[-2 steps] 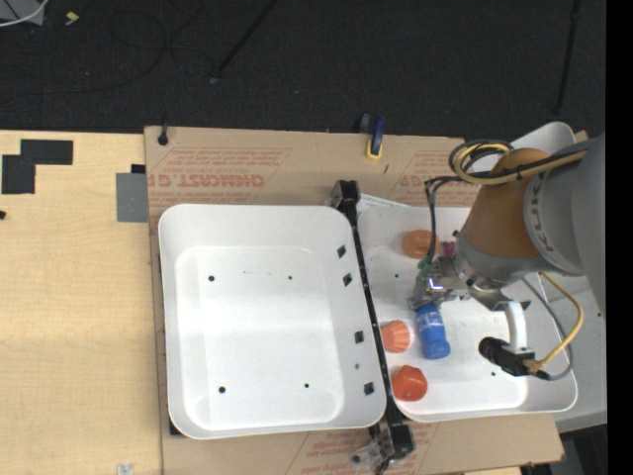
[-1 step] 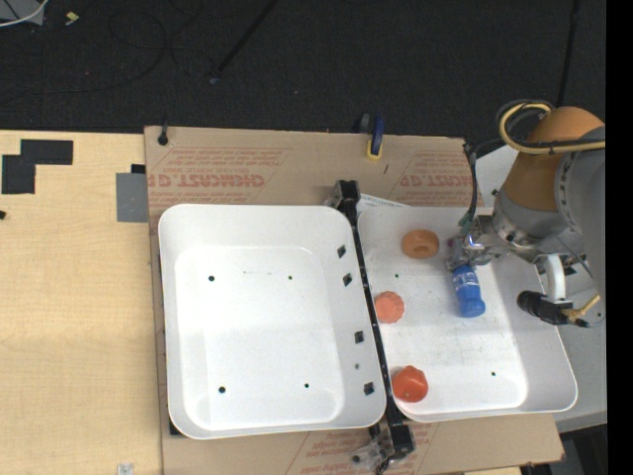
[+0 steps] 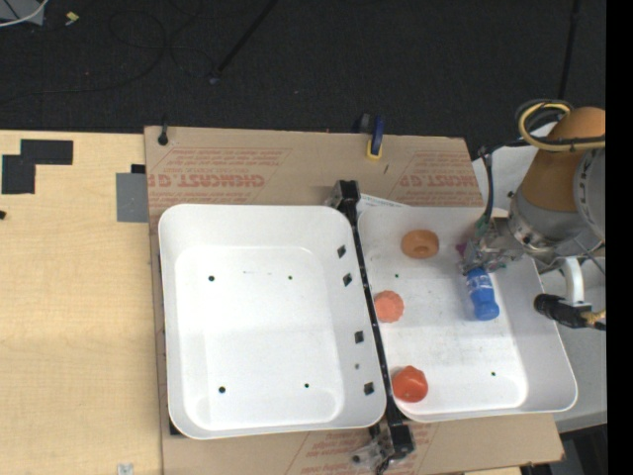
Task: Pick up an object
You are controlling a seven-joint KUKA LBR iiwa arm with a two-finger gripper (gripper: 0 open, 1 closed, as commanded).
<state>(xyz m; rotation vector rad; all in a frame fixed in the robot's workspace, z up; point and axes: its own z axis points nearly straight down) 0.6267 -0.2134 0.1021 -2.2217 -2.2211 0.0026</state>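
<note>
The arm (image 3: 564, 181) reaches in over the right bin (image 3: 539, 389) and brings its gripper (image 3: 482, 255) low near that bin's far right part, directly above the top end of a blue bottle-like object (image 3: 483, 296) that lies flat on the bin floor. The gripper seems to sit right at or touching that end, which suggests the blue object is the pick target, but whether the jaws are spread or pressed together I cannot tell, since the wrist hides them. Three orange pieces share the bin: a ring-shaped one (image 3: 420, 244) near the far edge, a rounded one (image 3: 389, 307) by the left edge, and another (image 3: 409, 384) at the near left corner. The left bin (image 3: 178, 265) carries nothing the gripper addresses.
</note>
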